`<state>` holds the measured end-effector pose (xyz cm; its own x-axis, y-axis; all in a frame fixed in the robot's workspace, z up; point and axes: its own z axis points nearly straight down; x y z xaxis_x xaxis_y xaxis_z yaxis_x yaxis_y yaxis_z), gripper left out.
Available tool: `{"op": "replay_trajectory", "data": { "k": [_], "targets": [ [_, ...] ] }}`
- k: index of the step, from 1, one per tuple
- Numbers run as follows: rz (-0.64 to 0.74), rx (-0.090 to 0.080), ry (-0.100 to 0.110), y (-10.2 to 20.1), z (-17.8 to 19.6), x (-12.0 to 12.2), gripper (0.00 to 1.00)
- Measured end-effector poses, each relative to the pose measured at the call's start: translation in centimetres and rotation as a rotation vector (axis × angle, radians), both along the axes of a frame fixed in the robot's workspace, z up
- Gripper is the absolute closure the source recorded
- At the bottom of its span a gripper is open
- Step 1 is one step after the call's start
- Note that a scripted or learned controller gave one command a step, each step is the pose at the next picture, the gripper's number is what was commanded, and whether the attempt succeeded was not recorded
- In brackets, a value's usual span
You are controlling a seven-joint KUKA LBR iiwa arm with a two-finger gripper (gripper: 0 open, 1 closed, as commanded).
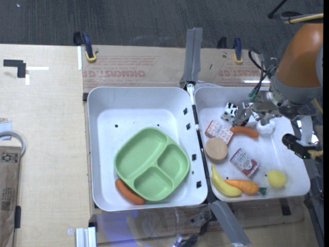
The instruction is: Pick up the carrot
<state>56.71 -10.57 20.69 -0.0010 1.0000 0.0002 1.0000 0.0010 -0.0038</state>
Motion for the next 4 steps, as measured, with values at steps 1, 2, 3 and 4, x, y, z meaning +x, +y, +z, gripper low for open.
{"op": "replay_trajectory", "data": {
  "k": [1, 2, 3, 4],
  "targets": [
    [0.285, 0.002, -0.002, -1.8, -9.9, -7.5, 0.0],
    [0.298, 0.0, -0.005, -8.5, -4.1, -8.9, 0.0],
    [0.569, 0.002, -0.003, -2.9, -11.6, -9.0, 0.0],
    [0.421, 0.0, -0.005, -9.4, -6.4, -7.7, 0.0]
  ]
}}
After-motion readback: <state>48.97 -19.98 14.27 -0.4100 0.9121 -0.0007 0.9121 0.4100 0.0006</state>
